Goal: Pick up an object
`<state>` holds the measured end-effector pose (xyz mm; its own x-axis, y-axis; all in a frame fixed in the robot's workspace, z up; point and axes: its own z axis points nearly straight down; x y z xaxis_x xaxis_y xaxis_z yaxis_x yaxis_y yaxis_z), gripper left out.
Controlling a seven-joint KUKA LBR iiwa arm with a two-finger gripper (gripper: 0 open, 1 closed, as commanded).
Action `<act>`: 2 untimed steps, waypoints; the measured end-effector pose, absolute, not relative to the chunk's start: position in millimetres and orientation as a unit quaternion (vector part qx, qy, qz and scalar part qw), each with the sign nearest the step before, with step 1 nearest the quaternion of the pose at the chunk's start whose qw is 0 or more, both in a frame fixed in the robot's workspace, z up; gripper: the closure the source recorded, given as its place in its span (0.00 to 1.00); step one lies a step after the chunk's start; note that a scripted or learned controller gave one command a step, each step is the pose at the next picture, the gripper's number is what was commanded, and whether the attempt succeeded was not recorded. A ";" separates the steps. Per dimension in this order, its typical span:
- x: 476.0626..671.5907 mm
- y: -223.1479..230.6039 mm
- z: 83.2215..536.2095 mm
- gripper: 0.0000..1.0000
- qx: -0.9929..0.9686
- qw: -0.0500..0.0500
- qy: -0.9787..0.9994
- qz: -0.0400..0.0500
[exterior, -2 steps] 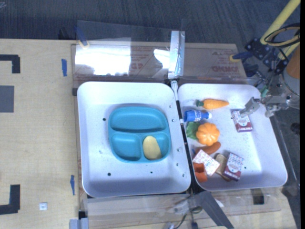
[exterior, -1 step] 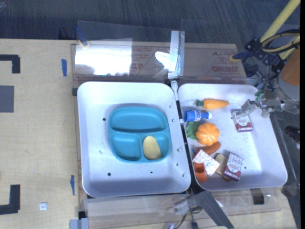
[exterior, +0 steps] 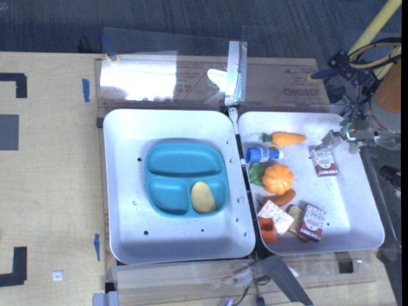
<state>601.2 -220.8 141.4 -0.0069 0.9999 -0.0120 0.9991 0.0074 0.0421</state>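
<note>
My gripper [exterior: 336, 139] hangs over the far right part of the right bin [exterior: 363, 225], coming in from the right edge. A red and white packet [exterior: 324, 162] sits just below and left of its tip, close to or touching it; I cannot make out whether it is held. Further left in the same bin lie an orange carrot [exterior: 287, 138], a blue bottle [exterior: 263, 153], a small orange pumpkin [exterior: 278, 178] on a green piece [exterior: 256, 173], and several small packets [exterior: 276, 217] with a dark red one [exterior: 312, 222] at the front.
The left bin [exterior: 121, 171] holds a blue divided tray [exterior: 182, 164] with a yellow potato-like piece [exterior: 203, 197] in its lower right compartment. A clear panel [exterior: 166, 75] stands behind the bins. Yellow and black cables [exterior: 373, 37] run at the upper right.
</note>
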 end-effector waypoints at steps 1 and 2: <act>602.0 -221.0 140.9 0.00 0.699 0.021 0.715 0.012; 559.6 -185.2 276.1 0.00 0.588 0.005 0.809 0.002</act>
<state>559.6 -185.2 276.1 -0.3094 0.9509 -0.0058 0.9509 0.3095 0.0085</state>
